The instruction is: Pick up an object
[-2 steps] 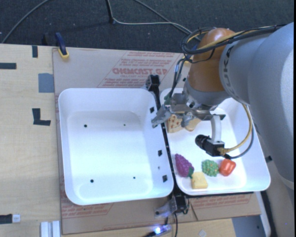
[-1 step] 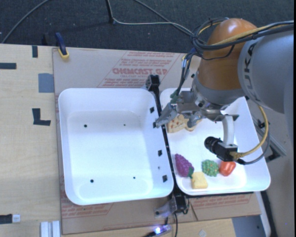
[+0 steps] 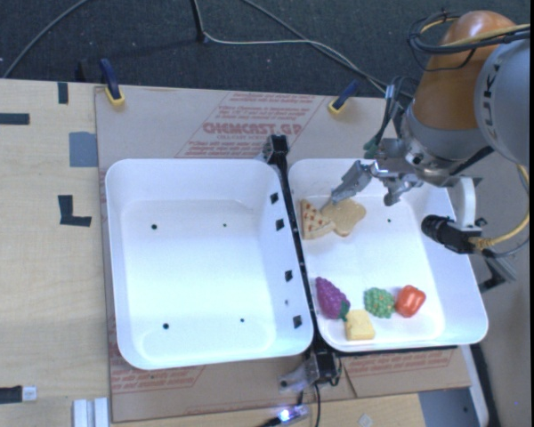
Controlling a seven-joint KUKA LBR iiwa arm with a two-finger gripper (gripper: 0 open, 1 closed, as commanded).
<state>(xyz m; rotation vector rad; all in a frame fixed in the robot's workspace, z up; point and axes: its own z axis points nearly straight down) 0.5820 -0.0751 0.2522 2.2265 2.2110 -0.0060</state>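
Six toys lie in the right bin (image 3: 445, 327), and the gripper (image 3: 374, 183), fingers spread and holding nothing, hovers at its far end above the bread slice (image 3: 347, 216) beside the pizza wedge (image 3: 313, 221); best descend squarely, straddling one piece.

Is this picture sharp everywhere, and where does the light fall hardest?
Camera view: the white bins are brightest, nearly washed out, with soft shadows along their walls; the toy foods like the red pepper look soft-edged; the gripper is slightly blurred; the dark floor beyond stays dim.
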